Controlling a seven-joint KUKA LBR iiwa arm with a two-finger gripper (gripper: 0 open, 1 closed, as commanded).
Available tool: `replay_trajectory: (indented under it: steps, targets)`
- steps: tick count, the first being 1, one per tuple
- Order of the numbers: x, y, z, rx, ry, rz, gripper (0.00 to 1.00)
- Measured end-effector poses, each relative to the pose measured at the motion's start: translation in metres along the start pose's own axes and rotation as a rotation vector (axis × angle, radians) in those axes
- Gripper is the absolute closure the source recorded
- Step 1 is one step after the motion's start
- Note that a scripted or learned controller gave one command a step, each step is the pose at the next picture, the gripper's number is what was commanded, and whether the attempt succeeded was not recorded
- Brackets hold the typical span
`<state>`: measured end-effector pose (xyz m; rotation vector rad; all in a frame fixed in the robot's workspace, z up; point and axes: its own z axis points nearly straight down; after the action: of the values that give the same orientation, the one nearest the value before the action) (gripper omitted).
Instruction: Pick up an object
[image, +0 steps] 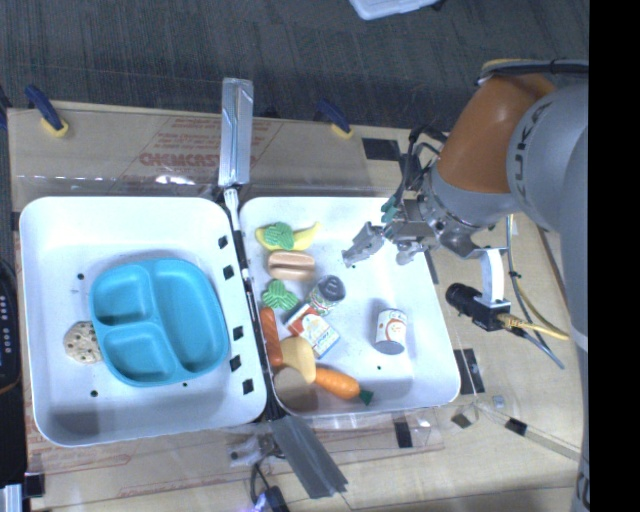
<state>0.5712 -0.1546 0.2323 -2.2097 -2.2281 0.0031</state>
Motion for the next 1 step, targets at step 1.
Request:
replay_trajectory:
  steps: [1]
  targets:
    - [-0.0377, -0.0227, 0.1040, -0.028, -0.004, 0.100, 0.00]
